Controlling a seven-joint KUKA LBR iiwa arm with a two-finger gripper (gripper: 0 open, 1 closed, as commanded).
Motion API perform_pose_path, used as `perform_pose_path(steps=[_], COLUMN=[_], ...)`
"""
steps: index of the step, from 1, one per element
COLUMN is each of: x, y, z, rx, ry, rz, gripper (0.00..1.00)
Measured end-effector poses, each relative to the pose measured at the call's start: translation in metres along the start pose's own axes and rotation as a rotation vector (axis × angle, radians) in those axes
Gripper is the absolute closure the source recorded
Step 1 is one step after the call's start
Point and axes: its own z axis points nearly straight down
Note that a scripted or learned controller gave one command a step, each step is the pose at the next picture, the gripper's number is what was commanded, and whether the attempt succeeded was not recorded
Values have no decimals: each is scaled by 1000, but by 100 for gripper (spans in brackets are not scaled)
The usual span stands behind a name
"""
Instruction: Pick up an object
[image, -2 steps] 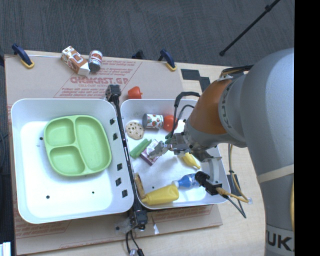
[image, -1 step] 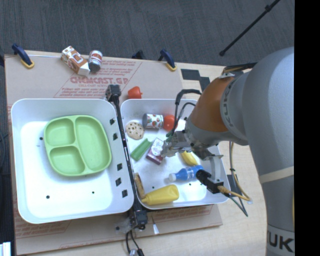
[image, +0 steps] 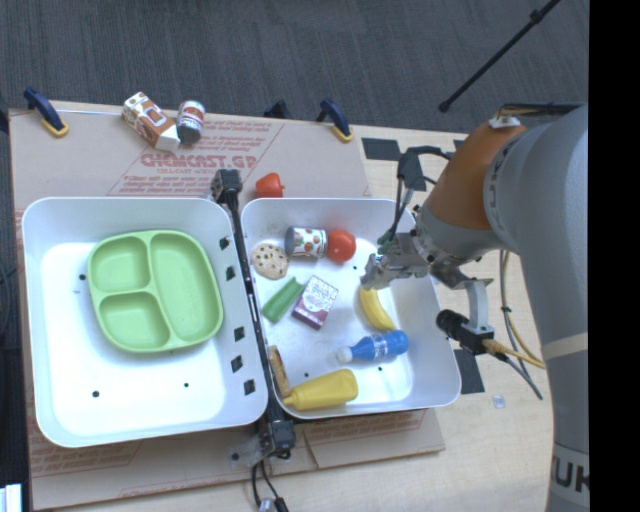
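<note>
Nearest, one yellow bottle (image: 322, 389); farther, one blue bottle (image: 375, 348), one banana (image: 377, 309) beneath the gripper (image: 379, 277), whose grip I cannot tell.

Bright, even overhead light. The two white bins (image: 60, 330) glow almost washed out, with only soft, faint shadows under the objects left of the gripper (image: 385, 272). Focus is fairly sharp throughout; the picture is slightly grainy.

Red print on the cardboard sheet (image: 215, 150) at upper left reads roughly "CHEMCAST GP". White letters "UK" mark the arm's base (image: 570, 478) at lower right.
</note>
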Motion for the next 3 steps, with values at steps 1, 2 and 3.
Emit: perform_pose_path(steps=[1, 2, 3], x=[0, 45, 47], y=[0, -43, -41], z=[0, 45, 34], rx=[1, -7, -6], ry=[0, -1, 3], rz=[-1, 0, -5], gripper=[0, 0, 100])
